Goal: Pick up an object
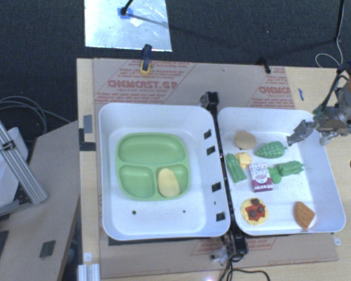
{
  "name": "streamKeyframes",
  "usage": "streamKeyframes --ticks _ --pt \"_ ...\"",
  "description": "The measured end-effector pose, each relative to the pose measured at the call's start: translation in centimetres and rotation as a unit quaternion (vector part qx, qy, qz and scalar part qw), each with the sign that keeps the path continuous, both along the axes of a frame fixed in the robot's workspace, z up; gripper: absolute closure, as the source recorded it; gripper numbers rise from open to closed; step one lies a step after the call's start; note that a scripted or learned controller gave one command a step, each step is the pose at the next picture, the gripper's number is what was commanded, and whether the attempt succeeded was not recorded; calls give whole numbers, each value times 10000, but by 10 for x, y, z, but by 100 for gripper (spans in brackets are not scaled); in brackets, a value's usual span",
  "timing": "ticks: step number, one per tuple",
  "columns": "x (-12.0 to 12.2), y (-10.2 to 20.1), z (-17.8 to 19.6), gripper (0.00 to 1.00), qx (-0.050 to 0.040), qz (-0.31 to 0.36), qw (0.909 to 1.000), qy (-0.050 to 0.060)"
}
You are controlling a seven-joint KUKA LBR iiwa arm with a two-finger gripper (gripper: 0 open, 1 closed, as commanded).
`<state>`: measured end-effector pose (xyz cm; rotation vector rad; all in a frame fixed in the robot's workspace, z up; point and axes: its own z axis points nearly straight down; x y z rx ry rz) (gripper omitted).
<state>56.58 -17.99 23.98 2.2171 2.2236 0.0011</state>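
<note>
The right bin [327, 174] holds several toy foods: a tan roll [244, 139], a bumpy green piece [270, 150], a yellow cube [243, 158], a green pod [235, 168], a pink and white carton [260, 177], another green piece [289, 168], a small pizza [254, 211] and an orange slice [304, 215]. My gripper [312, 136] hovers over the bin's upper right part, just right of the bumpy green piece. It is open, with nothing between its fingers [297, 133].
The left bin [108, 174] carries a green divided plate [153, 148] with a yellow item [169, 182] in its lower right compartment. A black hinge strip [217, 157] separates the bins. A metal sheet [127, 16] lies beyond the bench.
</note>
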Motion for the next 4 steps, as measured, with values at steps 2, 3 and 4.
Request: streamKeyframes --ticks 2,3,4 --pt "13 16 -157 0 -4 10 10000 -19" --pt "72 -18 -153 0 -17 15 10000 -37" --pt "70 -17 -142 100 -11 22 10000 -33"
